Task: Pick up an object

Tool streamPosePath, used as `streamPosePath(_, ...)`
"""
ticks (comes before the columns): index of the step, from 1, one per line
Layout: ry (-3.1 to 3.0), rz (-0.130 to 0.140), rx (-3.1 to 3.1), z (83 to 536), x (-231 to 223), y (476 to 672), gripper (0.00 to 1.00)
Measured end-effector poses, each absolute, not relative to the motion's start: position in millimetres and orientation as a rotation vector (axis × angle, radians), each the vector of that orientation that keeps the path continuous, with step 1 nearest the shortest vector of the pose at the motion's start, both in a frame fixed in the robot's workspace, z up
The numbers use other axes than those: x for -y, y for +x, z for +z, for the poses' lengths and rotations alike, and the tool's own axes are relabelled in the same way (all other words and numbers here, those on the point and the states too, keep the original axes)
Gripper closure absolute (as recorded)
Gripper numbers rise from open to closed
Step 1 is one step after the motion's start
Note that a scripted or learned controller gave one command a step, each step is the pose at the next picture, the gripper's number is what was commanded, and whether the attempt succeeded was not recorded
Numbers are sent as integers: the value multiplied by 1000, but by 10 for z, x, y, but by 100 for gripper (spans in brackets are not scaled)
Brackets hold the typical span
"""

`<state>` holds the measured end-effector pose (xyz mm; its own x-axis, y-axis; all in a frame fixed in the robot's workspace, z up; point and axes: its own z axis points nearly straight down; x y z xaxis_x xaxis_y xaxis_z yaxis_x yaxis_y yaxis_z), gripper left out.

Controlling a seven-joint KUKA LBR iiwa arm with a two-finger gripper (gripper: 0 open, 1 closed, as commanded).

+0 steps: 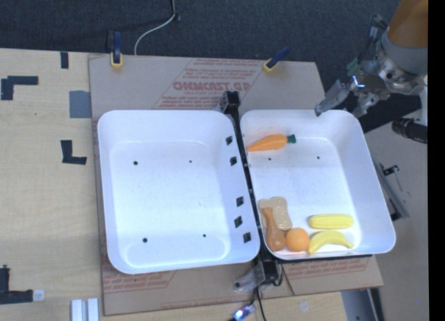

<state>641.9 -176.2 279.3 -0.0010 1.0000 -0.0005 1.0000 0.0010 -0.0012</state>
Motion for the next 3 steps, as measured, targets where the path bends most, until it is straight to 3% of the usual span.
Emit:
streamPosePath(1,-2223,-18,2240,4494,1162,6235,0)
streamPosePath(2,-2220,3,2225,4476,1196,6232,100)
streamPosePath(3,-2212,-9,2236,5178,212,6055,100)
